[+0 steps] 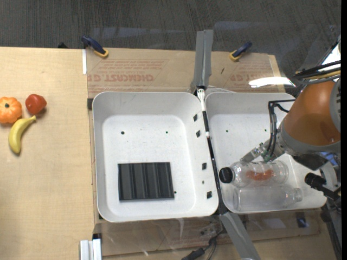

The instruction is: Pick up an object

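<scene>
At the far left of the frame, an orange (9, 110), a red tomato (36, 103) and a banana (19, 134) sit huddled on the wooden bench top. Moving right, the left bin (103, 199) holds a dark ribbed block (146, 181) lying flat in its lower half. Right again, in the right bin (217, 107), two clear plastic bottles lie on their sides near the lower edge: a black-capped bottle (255, 174) and, just below it, a second clear bottle (268, 197). The gripper (262, 155) reaches down from the arm (314, 115) at the frame's right edge, right at the capped bottle's upper side; whether its fingers are spread or pinching, I cannot tell.
</scene>
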`<state>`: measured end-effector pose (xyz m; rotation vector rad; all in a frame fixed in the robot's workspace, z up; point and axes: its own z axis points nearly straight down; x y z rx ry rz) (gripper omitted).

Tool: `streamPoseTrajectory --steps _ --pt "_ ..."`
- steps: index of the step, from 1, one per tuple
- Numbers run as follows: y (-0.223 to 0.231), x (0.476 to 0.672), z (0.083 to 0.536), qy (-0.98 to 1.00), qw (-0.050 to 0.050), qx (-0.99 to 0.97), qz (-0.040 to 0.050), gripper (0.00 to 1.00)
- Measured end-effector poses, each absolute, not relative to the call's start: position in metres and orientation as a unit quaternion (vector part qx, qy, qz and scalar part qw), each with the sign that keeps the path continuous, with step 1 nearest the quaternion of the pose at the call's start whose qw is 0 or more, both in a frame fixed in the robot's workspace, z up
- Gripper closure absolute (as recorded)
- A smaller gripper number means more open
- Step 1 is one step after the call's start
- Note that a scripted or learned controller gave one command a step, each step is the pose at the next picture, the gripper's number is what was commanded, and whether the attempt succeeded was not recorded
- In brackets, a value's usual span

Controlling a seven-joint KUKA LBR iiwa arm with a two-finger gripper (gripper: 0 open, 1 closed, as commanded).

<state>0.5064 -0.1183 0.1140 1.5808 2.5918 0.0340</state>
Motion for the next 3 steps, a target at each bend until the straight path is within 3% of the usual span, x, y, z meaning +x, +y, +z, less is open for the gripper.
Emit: streamPoseTrajectory --steps 3 --pt "-0.1161 0.5093 0.1156 0.879 0.059 0.472 0.0094 0.00"
